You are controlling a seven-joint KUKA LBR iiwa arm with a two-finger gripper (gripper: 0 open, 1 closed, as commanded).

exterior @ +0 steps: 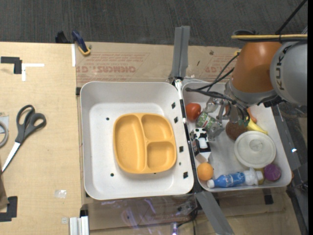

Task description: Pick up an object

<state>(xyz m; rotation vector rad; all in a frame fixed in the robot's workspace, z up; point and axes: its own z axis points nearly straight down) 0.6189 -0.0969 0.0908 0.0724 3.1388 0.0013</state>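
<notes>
The camera view looks down on two white bins side by side, and the left bin (93, 146) holds a yellow-orange divided plate (145, 143) with three compartments lying flat near its middle. The right bin (285, 177) serves as the landmark for the clutter: a red tomato-like object (193, 111) lies in its upper left part, just beside the dividing wall; below that sits a small black-and-white object (200, 140), and lower still an orange ball (205, 171) rests close to the near left corner. A blue and white bottle (234, 179) lies on its side along the bin's near edge, with a purple ball (272, 172) just beside its cap end. A round white lidded container (254, 149) stands in the right middle of the bin, a brown round object (236, 130) touches its upper left rim, and a yellow banana-like piece (256, 127) shows just above the container. The grey arm with its orange band (257, 67) reaches over the far part of the right bin, and the gripper (220, 115) hangs low among a green and white packet (208, 121) and the brown object; whether its fingers are apart or together I cannot tell. To the left of the bins, scissors (24, 126) with black handles lie on the wooden bench (39, 180).
</notes>
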